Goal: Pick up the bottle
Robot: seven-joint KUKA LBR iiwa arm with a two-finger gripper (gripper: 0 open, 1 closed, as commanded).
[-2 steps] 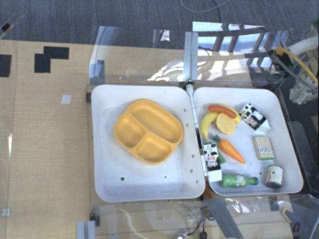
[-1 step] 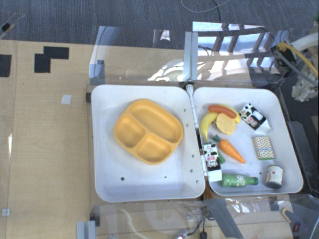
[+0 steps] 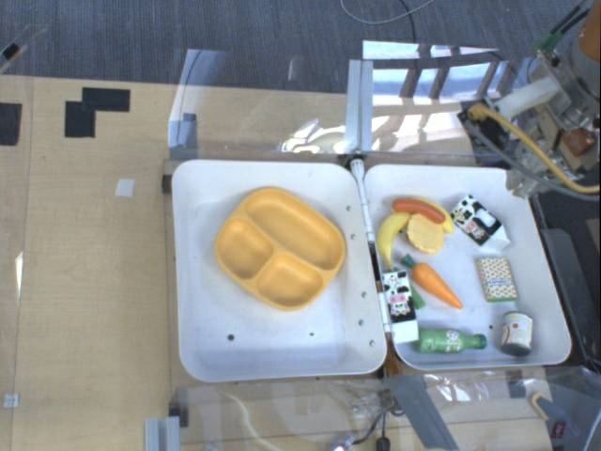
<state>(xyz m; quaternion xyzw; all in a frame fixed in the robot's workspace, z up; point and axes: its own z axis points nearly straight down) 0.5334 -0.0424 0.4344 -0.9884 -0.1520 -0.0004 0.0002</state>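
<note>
At the upper right of the frame the arm [image 3: 563,83] reaches in over the far right corner of the right bin [image 3: 554,336], a tangle of grey metal, yellow hose and cabling. The gripper [image 3: 522,178] sits at the lower end of that cluster, just above the bin's upper right rim; whether it is open or closed cannot be told from this angle, and nothing is seen held in it.

Nearest to it, in the upper part of the right bin, lies a small black-and-white cow-patterned carton [image 3: 477,221]. To the left of that are a red sausage [image 3: 420,209], a round yellow-orange toy food [image 3: 424,236] and a banana [image 3: 389,236], bunched close together. Below them a carrot [image 3: 438,286] lies on a slant, and to its right is a tan cracker-like block [image 3: 495,278]. A second cow-patterned carton [image 3: 399,301] rests against the bin's left wall.

The bottle [image 3: 449,341], green with a white label, lies on its side along the lower edge of the right bin, well apart from the gripper. Just to its right stands a small can [image 3: 516,333].

The left bin [image 3: 197,346] holds a yellow divided plate [image 3: 279,247] with three compartments, set at a slant near the middle.
</note>
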